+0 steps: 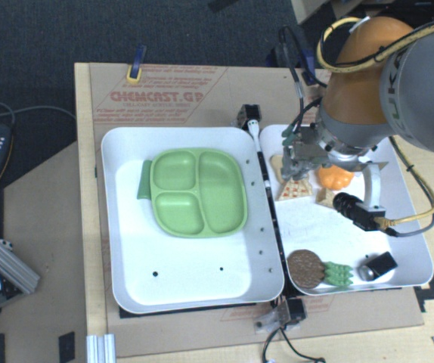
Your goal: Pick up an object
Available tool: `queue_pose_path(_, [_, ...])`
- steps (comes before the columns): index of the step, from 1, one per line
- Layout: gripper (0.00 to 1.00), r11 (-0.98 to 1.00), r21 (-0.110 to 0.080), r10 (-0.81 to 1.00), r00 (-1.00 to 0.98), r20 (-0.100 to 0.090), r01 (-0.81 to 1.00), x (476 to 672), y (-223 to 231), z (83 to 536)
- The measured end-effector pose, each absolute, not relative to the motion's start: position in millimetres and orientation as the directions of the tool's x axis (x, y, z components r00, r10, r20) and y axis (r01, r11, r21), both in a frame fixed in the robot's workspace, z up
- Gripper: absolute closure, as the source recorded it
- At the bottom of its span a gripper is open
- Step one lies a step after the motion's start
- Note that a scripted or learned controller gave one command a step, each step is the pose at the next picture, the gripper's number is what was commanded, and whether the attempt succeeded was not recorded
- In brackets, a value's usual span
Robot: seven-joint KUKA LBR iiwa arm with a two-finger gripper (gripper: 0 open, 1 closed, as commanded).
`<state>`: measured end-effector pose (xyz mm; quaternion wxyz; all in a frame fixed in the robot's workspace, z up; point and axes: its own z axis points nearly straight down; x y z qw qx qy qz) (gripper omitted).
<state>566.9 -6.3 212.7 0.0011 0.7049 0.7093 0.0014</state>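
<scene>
Gripper (pixel 302 159) (grip state hidden, cannot tell) sits at right bin's (pixel 406 267) upper left, crowded by waffle piece (pixel 295 190) and orange toy (pixel 334 178).

1. The left bin (pixel 126 225) and the right bin (pixel 410 259) are seen as smooth white plastic with a slight sheen.
2. The green divided plate (pixel 199 192), left of centre, is seen as matt plastic.
3. The bench top (pixel 164 93), at the upper middle, is seen as matt brown cardboard printed in red.
4. The arm's orange band (pixel 357 74), at the upper right, is seen as glossy, with grey casing (pixel 425 89) beside it.
5. The round brown disc (pixel 305 265), at the lower right, is seen as rough-textured.
</scene>
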Motion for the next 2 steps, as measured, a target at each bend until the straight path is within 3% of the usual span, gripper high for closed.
queue_pose_path(2, [1.00,0.004,0.006,1.000,-0.004,0.001,1.000,622.8,72,229])
